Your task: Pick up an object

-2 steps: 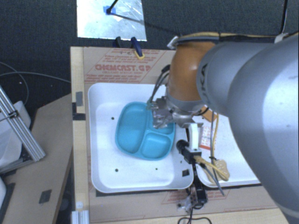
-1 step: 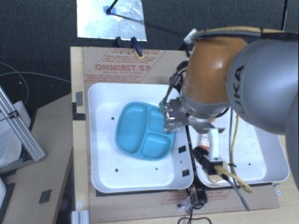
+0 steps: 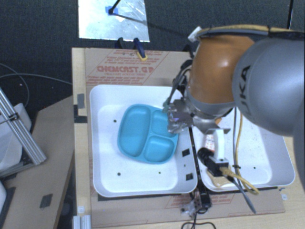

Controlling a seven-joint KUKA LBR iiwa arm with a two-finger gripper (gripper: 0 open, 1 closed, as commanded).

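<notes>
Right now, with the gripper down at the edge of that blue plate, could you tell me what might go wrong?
The gripper sits at the right rim of the blue divided plate, so a pinch on that thin edge may slip off. The plate is wide and shallow; lifted by one edge, it would likely tilt and drop. It also lies close to the left bin's right wall, which could be bumped.

I note dark carpeted floor point(image 3: 38, 27) around the worktop point(image 3: 81, 142), a shiny foil sheet point(image 3: 113, 13) lying beyond it, and aluminium framing point(image 3: 16, 128) at left.
</notes>
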